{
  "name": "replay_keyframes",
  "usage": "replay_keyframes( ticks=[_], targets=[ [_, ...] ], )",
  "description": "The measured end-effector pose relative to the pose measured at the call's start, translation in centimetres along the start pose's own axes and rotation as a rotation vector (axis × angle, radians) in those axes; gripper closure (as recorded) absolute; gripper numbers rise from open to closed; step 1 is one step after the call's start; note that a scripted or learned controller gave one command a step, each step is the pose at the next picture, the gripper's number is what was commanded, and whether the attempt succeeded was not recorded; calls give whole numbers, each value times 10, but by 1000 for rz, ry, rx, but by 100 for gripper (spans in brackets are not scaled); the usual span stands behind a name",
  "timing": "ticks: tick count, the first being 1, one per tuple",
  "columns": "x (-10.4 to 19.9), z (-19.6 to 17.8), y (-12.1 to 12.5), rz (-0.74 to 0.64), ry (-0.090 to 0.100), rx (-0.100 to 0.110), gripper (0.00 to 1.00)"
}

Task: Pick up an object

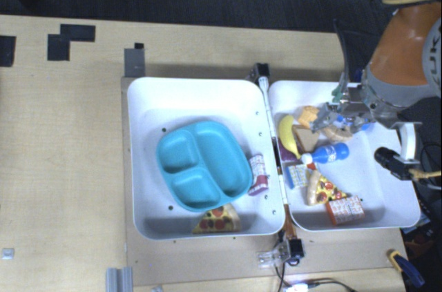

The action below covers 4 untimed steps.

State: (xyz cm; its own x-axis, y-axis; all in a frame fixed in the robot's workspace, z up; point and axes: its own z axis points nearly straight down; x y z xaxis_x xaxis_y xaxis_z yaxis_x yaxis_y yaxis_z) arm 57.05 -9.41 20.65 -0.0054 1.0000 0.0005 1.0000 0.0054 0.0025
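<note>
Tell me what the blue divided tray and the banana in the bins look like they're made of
The blue divided tray in the left bin looks like moulded plastic: one even colour, rounded compartment walls, a soft sheen. The banana in the right bin is probably a plastic toy, uniformly yellow and smooth, though real fruit can't be ruled out from this view.

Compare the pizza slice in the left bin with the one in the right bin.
The left-bin pizza slice lies against the near wall, partly tucked under the blue divided tray; the right-bin pizza slice lies uncovered among other items. The left one sits beside the tray alone; the right one sits next to a red box and below a blue bottle. Both are toy wedges with red toppings.
</note>
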Motion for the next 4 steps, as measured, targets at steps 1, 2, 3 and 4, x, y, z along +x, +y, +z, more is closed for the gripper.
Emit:
replay_keyframes(
  ticks=[1, 2, 3, 4],
  targets=[
    [-14, 101, 24, 3, 0, 3, 0],
    [-13, 89, 26, 1, 0, -2, 100],
    [-13, 89, 26, 1, 0, -2, 0],
    [-2, 120, 70, -1, -1, -4, 0]
  ],
)
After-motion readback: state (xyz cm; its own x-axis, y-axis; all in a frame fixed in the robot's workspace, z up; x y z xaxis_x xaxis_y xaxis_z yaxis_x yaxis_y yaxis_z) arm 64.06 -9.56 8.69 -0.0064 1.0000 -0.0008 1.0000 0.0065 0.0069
